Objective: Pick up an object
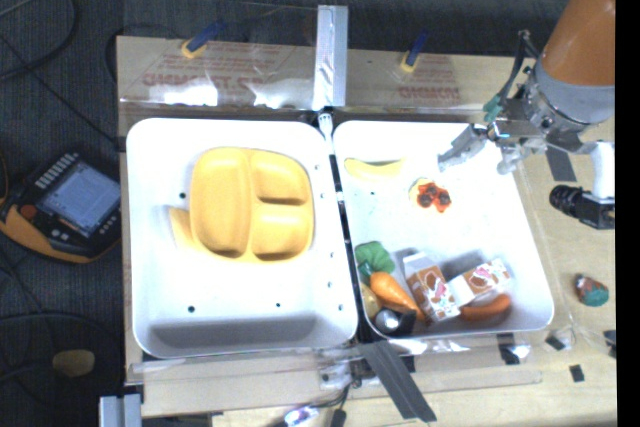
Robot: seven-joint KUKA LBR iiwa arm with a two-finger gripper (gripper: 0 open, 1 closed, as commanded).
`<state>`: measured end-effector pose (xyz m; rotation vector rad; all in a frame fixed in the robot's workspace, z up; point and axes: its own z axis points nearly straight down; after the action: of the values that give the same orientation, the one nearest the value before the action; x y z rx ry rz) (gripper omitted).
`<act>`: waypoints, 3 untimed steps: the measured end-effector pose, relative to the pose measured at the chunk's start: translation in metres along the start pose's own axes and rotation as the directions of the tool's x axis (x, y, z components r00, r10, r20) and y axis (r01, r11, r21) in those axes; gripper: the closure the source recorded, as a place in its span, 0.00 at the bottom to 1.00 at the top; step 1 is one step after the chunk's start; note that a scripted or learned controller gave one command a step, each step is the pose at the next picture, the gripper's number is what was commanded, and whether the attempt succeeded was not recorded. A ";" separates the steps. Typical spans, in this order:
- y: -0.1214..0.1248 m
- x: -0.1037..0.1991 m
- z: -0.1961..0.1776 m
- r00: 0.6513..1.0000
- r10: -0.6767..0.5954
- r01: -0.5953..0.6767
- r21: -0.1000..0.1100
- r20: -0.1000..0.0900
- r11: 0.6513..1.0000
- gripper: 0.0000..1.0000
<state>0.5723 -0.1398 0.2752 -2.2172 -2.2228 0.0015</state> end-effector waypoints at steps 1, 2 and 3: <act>-0.040 0.064 -0.026 0.997 -0.082 0.082 0.000 0.001 0.997 0.00; -0.077 0.035 0.105 0.996 -0.094 0.094 0.002 -0.001 0.996 0.00; -0.084 0.021 0.185 0.994 -0.110 0.110 -0.016 0.007 0.994 0.00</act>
<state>0.4883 -0.1188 0.0902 -2.1022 -2.3534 -0.0104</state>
